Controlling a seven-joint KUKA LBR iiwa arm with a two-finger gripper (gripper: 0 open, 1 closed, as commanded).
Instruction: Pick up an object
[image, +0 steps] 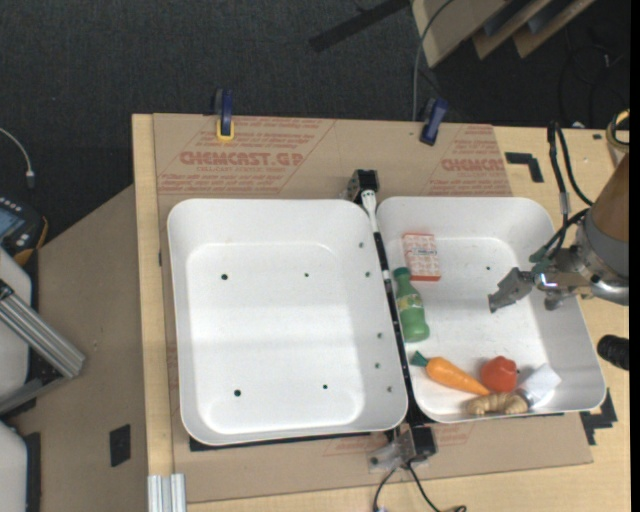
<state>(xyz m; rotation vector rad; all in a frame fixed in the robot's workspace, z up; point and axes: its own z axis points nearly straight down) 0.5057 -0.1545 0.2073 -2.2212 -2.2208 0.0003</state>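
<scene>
Arm: enters from the right, over the right bin (560, 225).
Gripper (510, 291): above bare bin floor, near the right wall; fingers look parted, nothing between them, though the view is small here.
Green bottle (409, 306): lying flat along the left wall; long axis runs far-to-near, cap toward the far end.
Carrot (453, 375): near edge; long axis slants, leafy end left.
Tomato (501, 373): just beside the carrot.
Red-and-white packet (421, 255): flat, beyond the bottle.

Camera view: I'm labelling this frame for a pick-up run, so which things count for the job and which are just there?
For the job:
gripper
bottle
carrot
tomato
ginger
packet
right bin

Just there:
left bin
clamps
cardboard
</scene>
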